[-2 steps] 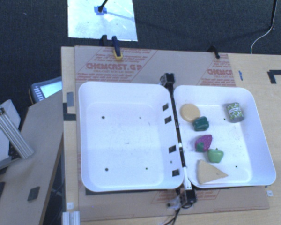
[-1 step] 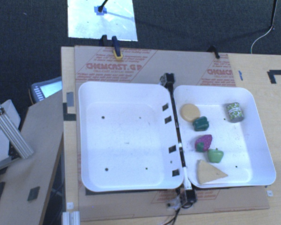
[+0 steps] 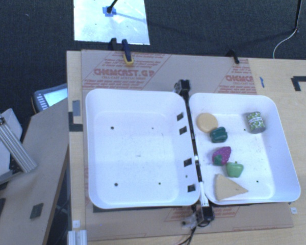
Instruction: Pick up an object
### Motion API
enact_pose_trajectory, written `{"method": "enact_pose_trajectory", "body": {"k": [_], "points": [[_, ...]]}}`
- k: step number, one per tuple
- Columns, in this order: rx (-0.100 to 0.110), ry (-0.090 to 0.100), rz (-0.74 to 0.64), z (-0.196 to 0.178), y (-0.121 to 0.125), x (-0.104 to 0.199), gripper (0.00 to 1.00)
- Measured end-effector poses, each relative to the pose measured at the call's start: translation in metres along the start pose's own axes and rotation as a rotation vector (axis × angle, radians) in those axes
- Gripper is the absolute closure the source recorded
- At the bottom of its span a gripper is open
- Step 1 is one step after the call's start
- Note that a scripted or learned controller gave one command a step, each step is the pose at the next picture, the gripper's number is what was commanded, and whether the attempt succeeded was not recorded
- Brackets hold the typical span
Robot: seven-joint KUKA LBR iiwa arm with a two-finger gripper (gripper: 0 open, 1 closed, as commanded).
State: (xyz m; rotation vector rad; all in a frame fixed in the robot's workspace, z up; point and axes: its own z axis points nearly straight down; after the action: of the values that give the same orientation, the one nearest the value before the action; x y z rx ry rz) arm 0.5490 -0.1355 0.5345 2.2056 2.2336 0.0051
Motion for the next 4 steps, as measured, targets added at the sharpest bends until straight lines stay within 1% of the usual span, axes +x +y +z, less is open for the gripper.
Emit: {"method": "enact_pose_trajectory", "body": {"k": [1, 2, 3, 4], "points": [[0.01, 0.0, 0.017, 0.076, -0.066, -0.038, 1.0], [-0.009, -0.003, 0.003, -0.005, -0.016, -0.002, 1.0], [0.0, 0.002, -0.002, 0.0, 0.0, 0.092, 1.0], [0.019, 0.001, 0.016, 0.209, -0.056, 0.055, 1.0]]}}
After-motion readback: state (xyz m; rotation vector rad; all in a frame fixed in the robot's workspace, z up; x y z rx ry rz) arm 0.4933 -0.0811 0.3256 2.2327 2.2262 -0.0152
